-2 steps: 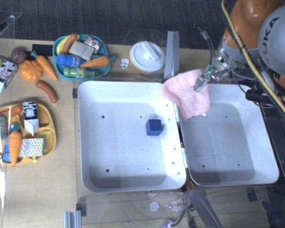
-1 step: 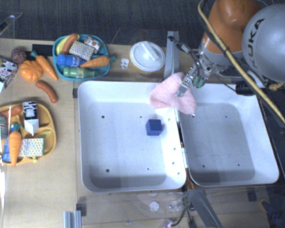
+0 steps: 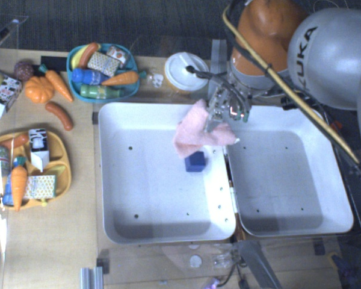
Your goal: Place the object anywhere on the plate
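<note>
Nearest the lower frame edge, the left bin (image 3: 138, 221) has a broad bare floor — wide open room. Up near its upper right corner a blue block (image 3: 195, 161) lies on the floor, close to the ridge shared with the right bin (image 3: 289, 209). Just above it hangs a pink cloth (image 3: 195, 131), pinched at its top edge by the gripper (image 3: 219, 116) — fingers closed on the fabric.

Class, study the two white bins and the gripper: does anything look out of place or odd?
Yes. A pink cloth hangs crumpled from the gripper, draped across the left bin's right rim, above a blue block lying in that bin.
</note>
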